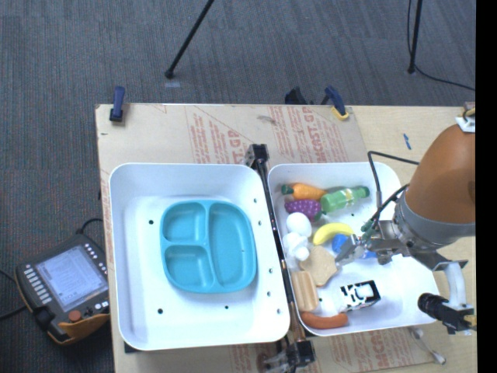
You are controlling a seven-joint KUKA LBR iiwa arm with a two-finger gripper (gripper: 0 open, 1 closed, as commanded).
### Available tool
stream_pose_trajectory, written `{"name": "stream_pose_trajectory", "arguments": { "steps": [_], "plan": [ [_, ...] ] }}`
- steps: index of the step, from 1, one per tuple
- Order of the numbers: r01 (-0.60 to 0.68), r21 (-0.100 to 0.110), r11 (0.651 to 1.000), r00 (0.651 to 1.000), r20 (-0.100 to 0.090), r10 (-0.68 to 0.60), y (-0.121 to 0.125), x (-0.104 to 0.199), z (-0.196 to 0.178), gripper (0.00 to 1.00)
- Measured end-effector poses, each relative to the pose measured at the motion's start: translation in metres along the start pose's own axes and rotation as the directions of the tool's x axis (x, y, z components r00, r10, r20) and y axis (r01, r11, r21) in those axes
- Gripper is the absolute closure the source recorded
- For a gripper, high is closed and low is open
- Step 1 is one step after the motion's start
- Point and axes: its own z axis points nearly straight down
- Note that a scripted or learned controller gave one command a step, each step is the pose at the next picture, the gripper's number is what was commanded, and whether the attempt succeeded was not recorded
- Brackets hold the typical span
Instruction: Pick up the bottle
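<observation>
Bottle: green clear plastic bottle (344, 199), lying flat, up-left of the jaws, apart.
Jaws: gripper (359, 246) above yellow banana (332, 233); opening, cannot tell.
Bin: right white bin (388, 176).

Slanted overhead view of both bins (124, 208)

I see the worktop (225, 127), a bare board printed with red lettering, bearing two shallow white bins touching side by side: the left bin (128, 208) toward nine o'clock, the right bin (388, 173) toward three. Blue clamps grip its far edge, one (117, 103) at eleven o'clock, another (335, 101) at one.
</observation>
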Motion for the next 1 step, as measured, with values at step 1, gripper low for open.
{"name": "stream_pose_trajectory", "arguments": {
  "steps": [1],
  "plan": [
    [-0.002, 0.003, 1.0, 1.0, -0.002, 0.002, 0.0002, 0.0005, -0.0094, 1.0]
  ]
}}
